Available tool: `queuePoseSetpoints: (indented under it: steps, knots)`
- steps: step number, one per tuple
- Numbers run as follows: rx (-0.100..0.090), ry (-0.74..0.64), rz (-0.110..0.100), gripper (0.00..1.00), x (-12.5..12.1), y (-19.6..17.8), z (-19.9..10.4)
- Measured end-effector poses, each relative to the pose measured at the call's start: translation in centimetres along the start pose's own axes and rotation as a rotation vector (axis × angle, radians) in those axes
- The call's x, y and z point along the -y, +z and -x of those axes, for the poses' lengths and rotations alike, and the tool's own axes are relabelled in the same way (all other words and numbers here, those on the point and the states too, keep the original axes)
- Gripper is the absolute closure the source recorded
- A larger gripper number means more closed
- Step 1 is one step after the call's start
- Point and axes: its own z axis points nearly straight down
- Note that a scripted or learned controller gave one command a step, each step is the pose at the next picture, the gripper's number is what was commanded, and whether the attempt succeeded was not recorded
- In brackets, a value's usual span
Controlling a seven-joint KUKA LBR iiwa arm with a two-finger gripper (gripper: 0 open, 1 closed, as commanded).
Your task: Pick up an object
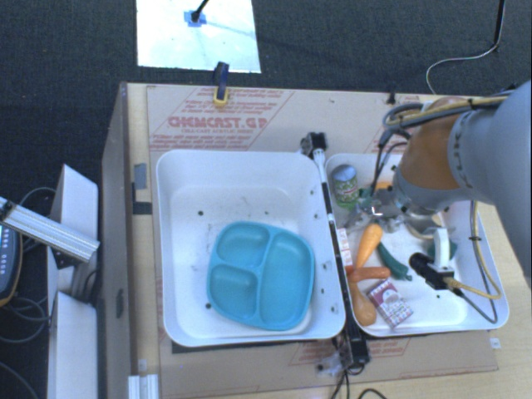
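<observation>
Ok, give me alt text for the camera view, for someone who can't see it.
A grey robot arm reaches from the right into the right bin, which holds a carrot, a small can, a red packet and other clutter. The left bin holds a blue divided plate.

Bright, even light falls from above, with a cool bluish cast over the whole scene. The white bins (241, 173) wash out slightly and the pale sheet (198, 23) on the dark floor glares near white; shadows are soft and short. The picture is mildly soft and grainy, and the arm (482, 152) at the right looks blurred.
</observation>
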Motion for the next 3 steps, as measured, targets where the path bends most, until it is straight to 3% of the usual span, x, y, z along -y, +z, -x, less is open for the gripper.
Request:
queuePoseSetpoints:
  steps: [1,2,3]
  knots:
    - [0.000,0.000,0.001,0.00,2.4,0.0,0.9]
    - [-0.002,-0.001,0.000,1.00,2.3,-0.9,0.8]
    - [0.000,-0.003,0.002,1.00,1.0,-10.1,-6.2]
